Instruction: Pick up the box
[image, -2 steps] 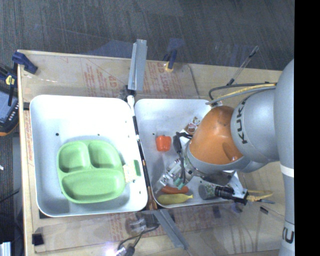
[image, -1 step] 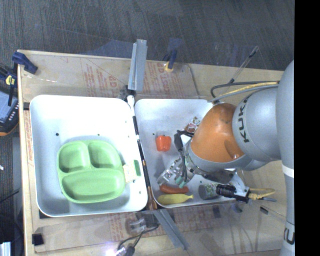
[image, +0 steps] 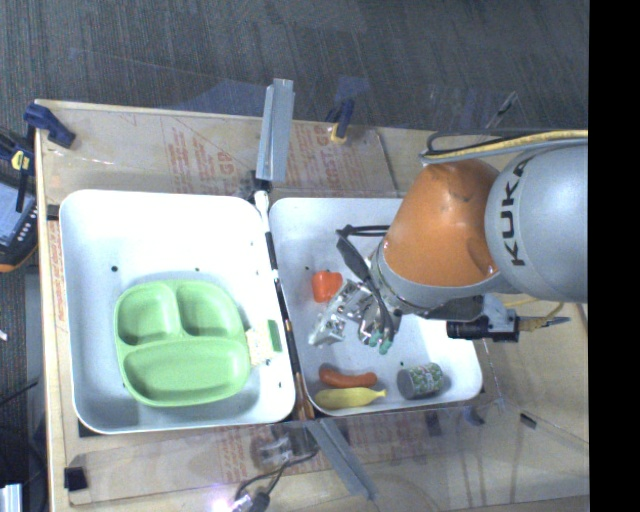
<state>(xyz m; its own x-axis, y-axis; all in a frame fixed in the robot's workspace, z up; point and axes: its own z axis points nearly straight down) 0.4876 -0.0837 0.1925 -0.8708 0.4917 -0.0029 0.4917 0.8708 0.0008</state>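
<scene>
- The left bin (image: 80, 230) held a green divided plate (image: 182, 342), lying flat toward its near side.
- At the plate's right edge, against the bin's right wall, lay a small pale box (image: 266, 342) with a green stripe (partly over the plate's rim, as far as I could tell).
- In the right bin (image: 300, 225) sat an orange piece (image: 326, 285); along the near wall lay a red sausage-like thing (image: 348, 378), a yellow banana (image: 350, 398) and a grey-green lump (image: 422, 381).
- My gripper (image: 358, 318) hung low over the right bin's middle, well apart from the box; I could not tell its opening, and nothing showed in it.
</scene>
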